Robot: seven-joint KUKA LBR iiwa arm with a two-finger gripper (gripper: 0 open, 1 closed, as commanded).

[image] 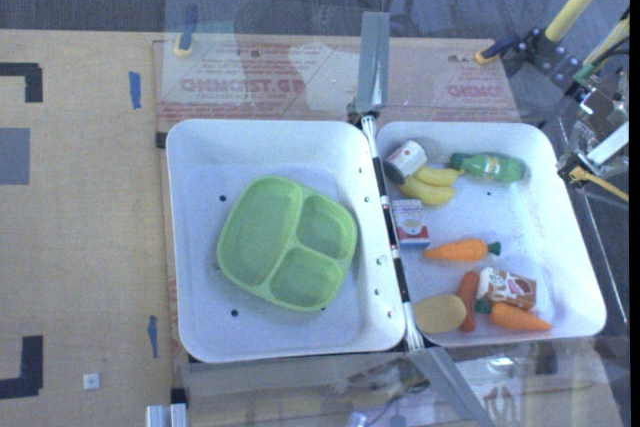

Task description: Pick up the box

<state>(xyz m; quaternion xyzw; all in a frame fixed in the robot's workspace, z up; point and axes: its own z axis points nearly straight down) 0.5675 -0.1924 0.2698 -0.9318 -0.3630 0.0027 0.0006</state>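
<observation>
Box (pixel 410 222) lying in right-hand bin (pixel 565 225), against its left wall, between bananas (pixel 430 187) and carrot (pixel 458 252). Green tray (pixel 288 243) in left-hand bin (pixel 195 215).

— Anything I can't read near the box (pixel 410 222)?
— Its label is too blurred for me. Right of it, a carton (pixel 508 290) partly hides the carrot (pixel 518 318) beneath.

Red block lettering on the clear panel (pixel 262 80) behind the bins, too washed out to read reliably. Same red print repeats on the panel's right part (pixel 475 90), also illegible. Small box (pixel 410 222) and carton (pixel 405 157) carry printed labels, too small to read.
</observation>
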